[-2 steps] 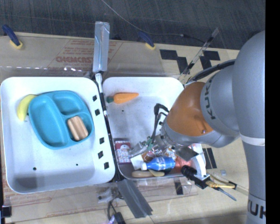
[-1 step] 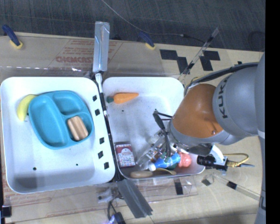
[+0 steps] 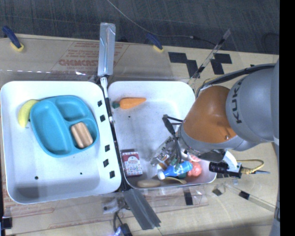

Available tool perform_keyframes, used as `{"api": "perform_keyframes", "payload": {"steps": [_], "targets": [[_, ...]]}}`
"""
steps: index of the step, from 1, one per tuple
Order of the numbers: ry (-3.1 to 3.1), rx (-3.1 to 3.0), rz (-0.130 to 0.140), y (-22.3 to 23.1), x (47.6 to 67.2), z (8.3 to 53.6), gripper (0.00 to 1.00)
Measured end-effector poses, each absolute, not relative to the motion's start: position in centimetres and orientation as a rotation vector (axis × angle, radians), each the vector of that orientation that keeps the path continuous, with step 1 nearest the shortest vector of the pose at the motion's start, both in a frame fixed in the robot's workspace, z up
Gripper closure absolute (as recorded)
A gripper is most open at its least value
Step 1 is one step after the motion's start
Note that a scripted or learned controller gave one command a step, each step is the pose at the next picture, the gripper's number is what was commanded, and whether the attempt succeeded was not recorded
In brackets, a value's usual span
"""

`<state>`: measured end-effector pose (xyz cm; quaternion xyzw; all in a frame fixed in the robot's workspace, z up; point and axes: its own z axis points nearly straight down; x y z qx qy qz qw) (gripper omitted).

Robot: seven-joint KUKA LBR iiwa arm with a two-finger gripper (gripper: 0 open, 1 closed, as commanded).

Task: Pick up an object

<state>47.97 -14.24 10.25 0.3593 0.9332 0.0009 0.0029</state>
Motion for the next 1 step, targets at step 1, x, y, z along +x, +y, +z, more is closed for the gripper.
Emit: {"api": "perform_keyframes", "payload": {"steps": [1], "targets": [[2.687,1.626,0.003,-6.69,50.05,19.26,1.00]]}}
